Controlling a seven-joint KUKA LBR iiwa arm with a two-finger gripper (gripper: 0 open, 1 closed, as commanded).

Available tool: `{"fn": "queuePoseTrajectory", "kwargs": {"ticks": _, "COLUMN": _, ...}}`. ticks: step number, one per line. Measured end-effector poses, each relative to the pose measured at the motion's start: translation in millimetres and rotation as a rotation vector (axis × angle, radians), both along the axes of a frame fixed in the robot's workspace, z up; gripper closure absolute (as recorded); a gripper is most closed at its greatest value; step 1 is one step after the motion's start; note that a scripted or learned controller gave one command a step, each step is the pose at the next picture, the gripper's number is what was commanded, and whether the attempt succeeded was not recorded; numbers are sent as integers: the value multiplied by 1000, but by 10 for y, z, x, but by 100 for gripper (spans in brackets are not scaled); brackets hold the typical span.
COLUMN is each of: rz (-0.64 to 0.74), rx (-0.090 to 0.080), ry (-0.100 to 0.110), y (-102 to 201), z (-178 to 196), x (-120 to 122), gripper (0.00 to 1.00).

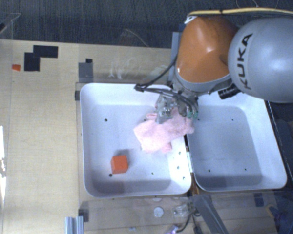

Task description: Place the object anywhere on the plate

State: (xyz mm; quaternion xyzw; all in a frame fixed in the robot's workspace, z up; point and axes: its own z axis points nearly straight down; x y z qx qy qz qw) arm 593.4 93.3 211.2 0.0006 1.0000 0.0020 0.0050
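A crumpled soft pink object (158, 134) is at the right side of the left bin (95, 130), and its right edge overlaps the rim between the two bins. My gripper (165, 114) comes straight down from the orange-banded wrist onto the pink object's top edge. The fingers are closed on a bunched-up part of it, and the rest hangs below them. A small orange cube (119, 164) lies on the left bin's floor near the front, well to the left of the gripper.
The right bin (234, 150) sits beside the left one. The arm's large grey and orange body (234, 52) overhangs the far edges of both bins. The wooden bench (34, 145) stretches to the left, with black markers at its far end.
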Motion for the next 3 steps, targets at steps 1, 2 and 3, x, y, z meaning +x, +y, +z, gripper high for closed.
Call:
{"fn": "queuePoseTrajectory", "kwargs": {"ticks": 1, "rz": 4, "rx": 0, "ry": 1, "y": 554, "z": -3, "x": 52, "gripper": 100}}
{"fn": "queuePoseTrajectory", "kwargs": {"ticks": 2, "rz": 2, "rx": 1, "ry": 0, "y": 1077, "z": 104, "x": 32, "gripper": 100}}
{"fn": "queuePoseTrajectory", "kwargs": {"ticks": 3, "rz": 2, "rx": 1, "ry": -1, "y": 1074, "z": 105, "x": 34, "gripper": 0}}
